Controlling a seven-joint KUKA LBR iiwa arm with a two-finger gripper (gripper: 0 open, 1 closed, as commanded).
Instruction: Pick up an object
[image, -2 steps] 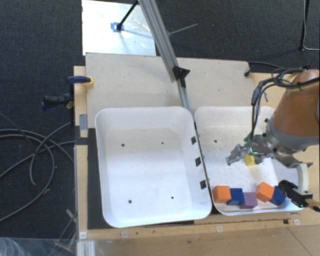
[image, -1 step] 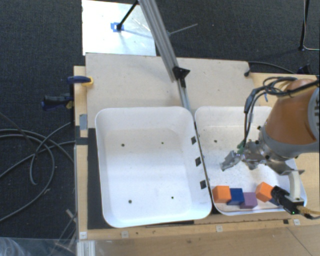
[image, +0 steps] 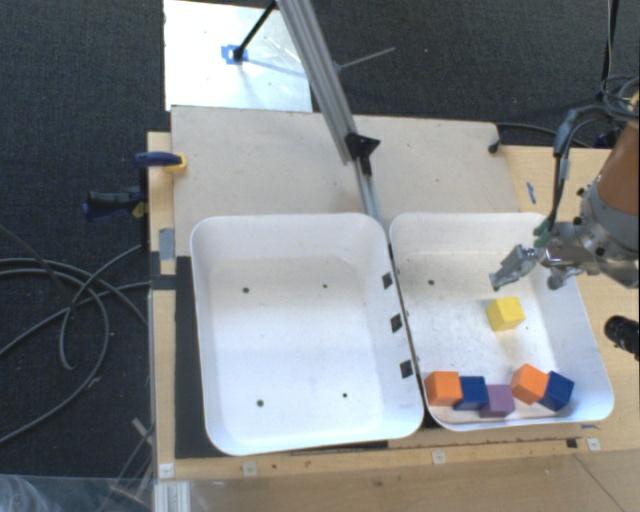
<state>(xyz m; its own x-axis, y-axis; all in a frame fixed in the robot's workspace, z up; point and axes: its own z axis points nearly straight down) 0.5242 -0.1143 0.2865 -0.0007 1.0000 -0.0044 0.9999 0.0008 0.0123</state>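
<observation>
The grey metal gripper (image: 520, 265) hangs over the right shallow white plastic bin (image: 440, 250), just above and beside a small yellow cube (image: 506, 313); whether its fingers are spread or pressed together I cannot tell. Along that bin's near wall sit an orange block (image: 442, 387), a blue block (image: 472, 392), a purple block (image: 497, 400), another orange block (image: 530, 382) and another blue block (image: 558, 390).

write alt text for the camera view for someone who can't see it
A robot gripper hangs just above a yellow block in the right bin, holding nothing. Orange, blue and purple blocks line that bin's near edge.
</observation>
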